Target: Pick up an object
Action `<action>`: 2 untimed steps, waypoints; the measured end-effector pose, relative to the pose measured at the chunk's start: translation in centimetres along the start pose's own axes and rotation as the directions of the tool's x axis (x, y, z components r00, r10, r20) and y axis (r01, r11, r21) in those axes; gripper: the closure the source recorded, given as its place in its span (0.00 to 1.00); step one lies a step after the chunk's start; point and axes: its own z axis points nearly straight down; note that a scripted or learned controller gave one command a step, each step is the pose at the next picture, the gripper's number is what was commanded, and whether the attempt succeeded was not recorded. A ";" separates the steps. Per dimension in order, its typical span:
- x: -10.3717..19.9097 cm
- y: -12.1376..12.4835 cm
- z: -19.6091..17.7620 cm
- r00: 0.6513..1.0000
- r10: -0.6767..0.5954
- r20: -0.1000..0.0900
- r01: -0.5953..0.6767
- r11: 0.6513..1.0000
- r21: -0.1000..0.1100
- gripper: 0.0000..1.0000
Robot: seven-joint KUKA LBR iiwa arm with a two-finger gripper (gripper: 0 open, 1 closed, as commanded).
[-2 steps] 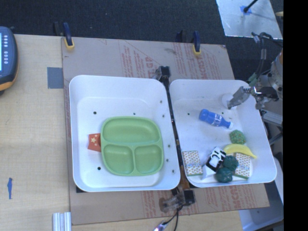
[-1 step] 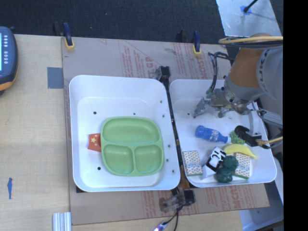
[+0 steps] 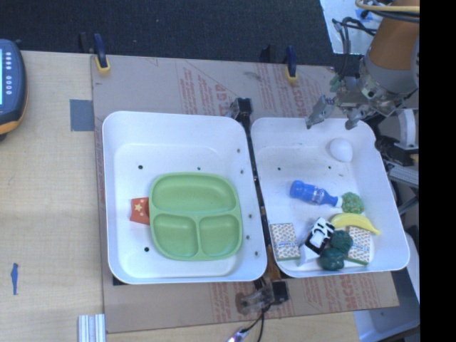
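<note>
Green toy [image 3: 333, 251] (shape unclear) partly hiding cards, fingers [image 3: 313, 117] spread, grasping nothing, above white ball [image 3: 340, 149].

A green divided plate [image 3: 195, 216] and a red card [image 3: 140, 210] sit in a white bin [image 3: 114, 191]; a second white bin [image 3: 285, 148] holds a blue bottle [image 3: 312, 193], yellow banana [image 3: 354, 223], white ball [image 3: 340, 149] and black-and-white toy [image 3: 320, 236].

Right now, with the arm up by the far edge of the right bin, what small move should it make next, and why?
Probably lower the open pincer toward the white ball. It hangs above the right bin holding nothing, and the ball sits nearest, apart from the clustered toys.
</note>
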 end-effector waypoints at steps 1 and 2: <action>3.9 -6.2 9.9 1.000 0.001 -0.006 -0.001 1.000 0.029 0.00; 2.4 -9.5 12.5 1.000 0.002 -0.003 -0.002 1.000 0.021 0.00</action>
